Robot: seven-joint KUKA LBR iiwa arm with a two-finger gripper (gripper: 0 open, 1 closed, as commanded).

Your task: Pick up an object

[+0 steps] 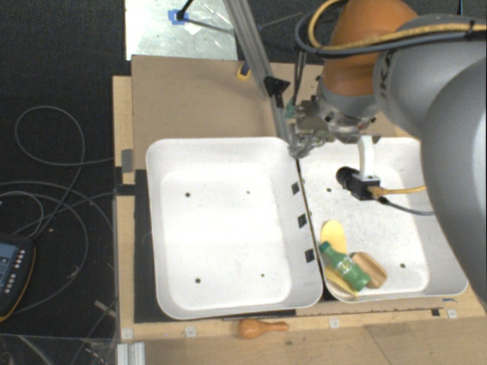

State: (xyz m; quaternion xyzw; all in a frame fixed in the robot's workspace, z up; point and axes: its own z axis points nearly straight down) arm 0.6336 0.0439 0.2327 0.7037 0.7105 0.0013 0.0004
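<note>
- Gripper (304, 139) hangs at upper centre of the frame, over the rim where the two bins meet; whether it is released or clenched I cannot tell, and nothing shows in its grasp.
- Green bottle (344, 266) lies on its side at the lower left corner of the right bin (396, 166), well apart from the gripper; it looks like smooth plastic with a paler label band.
- Touching it are a yellow curved piece (335, 236), banana-like, and a tan wooden block (371, 268) with a flat face.
- Risk, as I judge it: the three lie crowded against the bin wall, so a descent may strike the rim or the neighbours, and the round bottle could roll or slip out.
- Black cylindrical part (351, 181) on a white bracket, with its yellow cable (403, 192), hangs over the right bin and might snag.
- Left bin (163, 204) is smooth white plastic with small dark holes.
- Orange pear-shaped object (260, 327) rests on the cardboard-coloured bench (190, 97) at the lower edge, outside both bins.
</note>
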